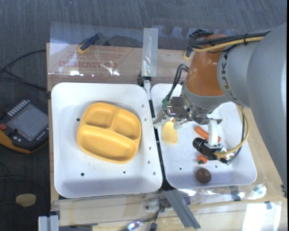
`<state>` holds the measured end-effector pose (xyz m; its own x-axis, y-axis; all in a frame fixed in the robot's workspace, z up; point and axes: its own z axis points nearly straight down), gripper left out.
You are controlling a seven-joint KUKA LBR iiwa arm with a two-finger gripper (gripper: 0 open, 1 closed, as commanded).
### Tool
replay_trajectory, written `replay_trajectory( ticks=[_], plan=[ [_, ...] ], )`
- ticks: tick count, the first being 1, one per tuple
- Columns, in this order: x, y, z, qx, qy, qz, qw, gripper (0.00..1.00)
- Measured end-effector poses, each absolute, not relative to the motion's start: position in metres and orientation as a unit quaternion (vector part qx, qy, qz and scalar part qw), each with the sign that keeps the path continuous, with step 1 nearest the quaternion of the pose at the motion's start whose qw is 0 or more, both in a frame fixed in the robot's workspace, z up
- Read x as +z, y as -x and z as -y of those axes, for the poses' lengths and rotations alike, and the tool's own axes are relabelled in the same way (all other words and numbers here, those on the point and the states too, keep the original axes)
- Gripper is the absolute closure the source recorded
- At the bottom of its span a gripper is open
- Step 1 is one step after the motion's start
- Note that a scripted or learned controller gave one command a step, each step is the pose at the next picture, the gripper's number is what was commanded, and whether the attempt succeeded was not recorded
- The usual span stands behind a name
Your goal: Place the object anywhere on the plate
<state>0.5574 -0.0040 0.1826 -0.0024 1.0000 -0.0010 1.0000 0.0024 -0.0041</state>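
I am reaching in from the view's right and hovering my gripper [174, 121] over the left part of the right bin [231, 170], close to the wall it shares with the left bin [67, 167]. Directly below the gripper, and a little nearer the camera, a pale yellow piece [170, 134] is lying on the bin floor or hanging just over it; I cannot tell which. I am taking this piece to be the thing to move, since it is the nearest one to me. My wrist is covering the tip of the gripper from this angle, so I cannot tell whether it is spread, pressed together, or pinching the piece.

The piece is looking a little longer than it is wide, with its long axis running from the far side toward the near side of the bin. The yellow plate [102, 141] is sitting in the middle of the left bin, well apart from the piece and straight off to the view's left of it. Both bin walls are standing between them, so I am judging that the carry calls for a lift over those walls and then a sideways run to the left.

An orange piece [200, 129], a second orange bit [202, 158] and a brown ball [203, 175] are lying to the other side of me, away from that path.
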Motion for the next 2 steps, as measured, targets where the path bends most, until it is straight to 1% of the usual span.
replay_trajectory(
  ticks=[1,2],
  plan=[
    [0.182,-0.555,-0.056,0.0017,0.706,0.708,0.001,1.0],
    [0.182,-0.596,-0.08,0.0021,0.707,0.708,0.001,1.0]
  ],
)
